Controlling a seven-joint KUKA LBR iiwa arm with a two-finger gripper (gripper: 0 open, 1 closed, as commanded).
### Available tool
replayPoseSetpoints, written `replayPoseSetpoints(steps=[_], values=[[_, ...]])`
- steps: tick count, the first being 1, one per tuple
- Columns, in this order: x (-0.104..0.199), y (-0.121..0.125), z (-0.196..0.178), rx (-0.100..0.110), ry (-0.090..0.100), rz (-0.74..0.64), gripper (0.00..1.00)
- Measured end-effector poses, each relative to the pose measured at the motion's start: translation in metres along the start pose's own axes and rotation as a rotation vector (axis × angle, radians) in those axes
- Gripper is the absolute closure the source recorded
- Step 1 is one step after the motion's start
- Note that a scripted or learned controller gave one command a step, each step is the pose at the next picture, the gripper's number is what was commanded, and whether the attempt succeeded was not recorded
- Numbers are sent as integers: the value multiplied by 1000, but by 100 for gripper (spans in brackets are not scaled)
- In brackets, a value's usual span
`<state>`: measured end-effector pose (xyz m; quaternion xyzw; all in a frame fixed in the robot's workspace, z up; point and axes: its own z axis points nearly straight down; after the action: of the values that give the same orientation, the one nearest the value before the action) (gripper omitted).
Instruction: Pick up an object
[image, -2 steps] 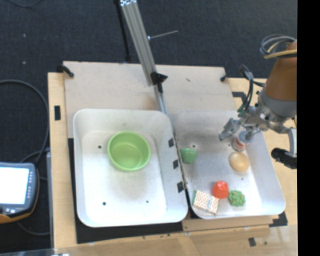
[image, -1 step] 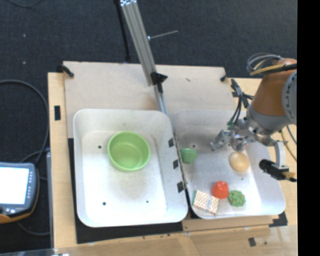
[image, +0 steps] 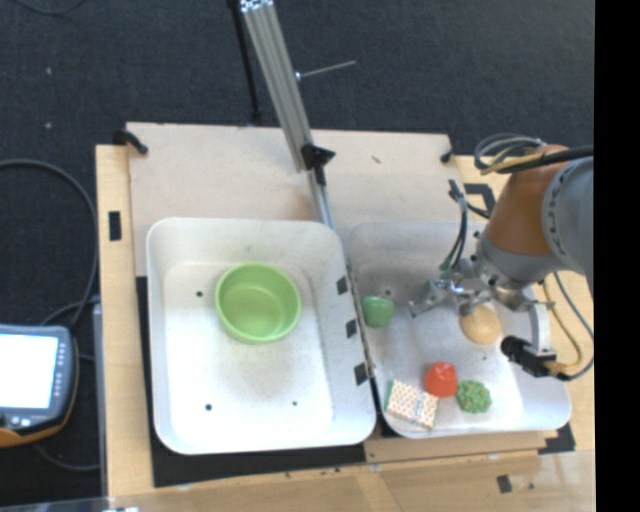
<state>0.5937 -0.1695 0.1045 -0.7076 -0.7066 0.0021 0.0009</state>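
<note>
While the tool (image: 470, 297) hovers beside it, the tan potato (image: 481, 324) lies nearly round.

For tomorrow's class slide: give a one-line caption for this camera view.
Grey arm's gripper beside a tan ball in the right bin; green bowl in the left bin.

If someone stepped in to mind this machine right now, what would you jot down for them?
Gripper: low in the right bin, beside the tan potato-like object; nothing seen between its fingers.
Right bin also holds a small green piece, a red object, a bumpy green object and a patterned box.
Left bin: green bowl.
Done: nothing lifted. Left: grasp and raise one object.
</note>
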Motion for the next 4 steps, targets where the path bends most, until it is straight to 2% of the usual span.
replayPoseSetpoints(steps=[1, 2, 3, 4], values=[[-1, 1, -14, -7, 0, 6, 100], [-6, -2, -59, -10, 0, 2, 100], [-6, 0, -124, -13, -1, -4, 100], [-8, 1, -155, -10, 0, -4, 100]])
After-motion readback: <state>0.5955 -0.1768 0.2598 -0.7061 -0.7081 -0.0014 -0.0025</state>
